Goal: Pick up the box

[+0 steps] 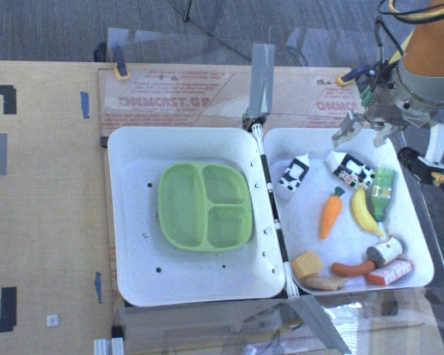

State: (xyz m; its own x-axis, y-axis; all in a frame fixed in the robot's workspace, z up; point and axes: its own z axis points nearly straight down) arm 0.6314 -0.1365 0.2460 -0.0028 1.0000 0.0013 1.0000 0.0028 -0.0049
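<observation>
At the upper right of the frame the gripper [368,126] hangs over the right bin's [422,261] far rim, fingers spread and holding nothing. The box [389,272], red and white, lies at that bin's lower right corner beside the sausage [351,268]. This looks like the approach step; next, travel down-frame and descend over it.

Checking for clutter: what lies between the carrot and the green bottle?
The banana, seen in the camera view, between carrot and green bottle.

A green divided plate [205,205] sits in the left bin [126,198]; carrot [329,213], banana [365,211], perhaps a sausage [353,268].
</observation>
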